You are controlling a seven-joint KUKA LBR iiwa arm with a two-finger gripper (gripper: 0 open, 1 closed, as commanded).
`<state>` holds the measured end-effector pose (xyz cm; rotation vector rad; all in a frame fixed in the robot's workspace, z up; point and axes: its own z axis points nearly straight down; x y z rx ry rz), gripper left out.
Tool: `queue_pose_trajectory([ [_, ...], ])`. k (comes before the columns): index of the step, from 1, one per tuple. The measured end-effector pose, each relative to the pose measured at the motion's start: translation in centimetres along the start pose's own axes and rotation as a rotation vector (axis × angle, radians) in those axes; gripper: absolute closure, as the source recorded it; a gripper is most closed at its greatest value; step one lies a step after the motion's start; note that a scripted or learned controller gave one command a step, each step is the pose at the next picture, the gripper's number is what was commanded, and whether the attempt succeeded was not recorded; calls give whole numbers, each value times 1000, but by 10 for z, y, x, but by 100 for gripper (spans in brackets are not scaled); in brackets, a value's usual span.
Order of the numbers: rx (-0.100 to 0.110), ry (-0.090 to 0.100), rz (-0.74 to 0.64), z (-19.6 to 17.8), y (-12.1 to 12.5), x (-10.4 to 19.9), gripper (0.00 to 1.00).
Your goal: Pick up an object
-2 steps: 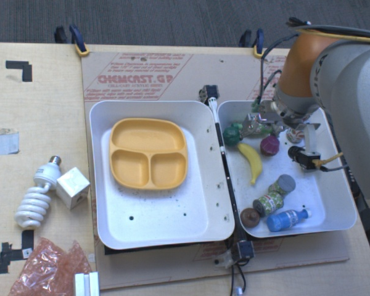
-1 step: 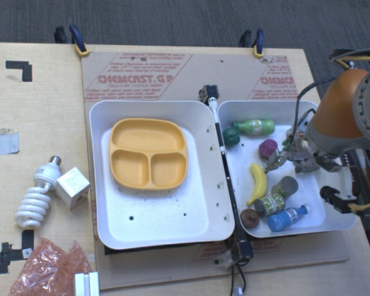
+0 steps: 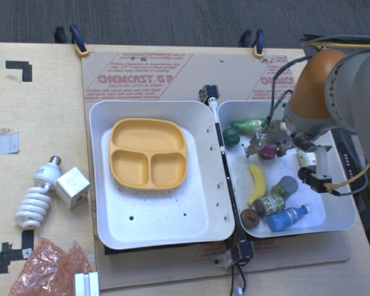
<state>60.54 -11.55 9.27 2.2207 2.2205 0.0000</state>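
Over the right bin [image 3: 339,217], the gripper [image 3: 266,145] hangs low at the end of the grey arm [image 3: 333,91], which reaches in from the right with its orange band uppermost. Whether the pincer is open or closed cannot be determined from this angle. A small magenta object [image 3: 269,151] lies right at its tip, but it is unclear whether that object is grasped or merely beneath it. Just left of the tip are a dark green round object [image 3: 230,137] and a light green bottle [image 3: 248,126]. Below it lies a yellow banana [image 3: 257,183], and nearer the front wall are a green jar with a grey lid [image 3: 277,198], a blue bottle [image 3: 288,217] and a brown round object [image 3: 250,217]. The left bin [image 3: 166,227] contains a yellow divided plate [image 3: 149,152]. On the bench left of the bins lie a spiral light bulb [image 3: 37,196], a white cube [image 3: 73,186] touching it, and a crumpled reddish bag [image 3: 49,267].
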Motion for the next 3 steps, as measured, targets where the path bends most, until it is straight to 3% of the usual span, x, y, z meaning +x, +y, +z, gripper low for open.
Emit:
queue_pose_trajectory([
  [1, -2, -1, 2, -10, 0, -1, 100],
  [2, -1, 0, -2, -156, -26, 52, 100],
  [3, -1, 0, -1, -182, -3, 119, 100],
])
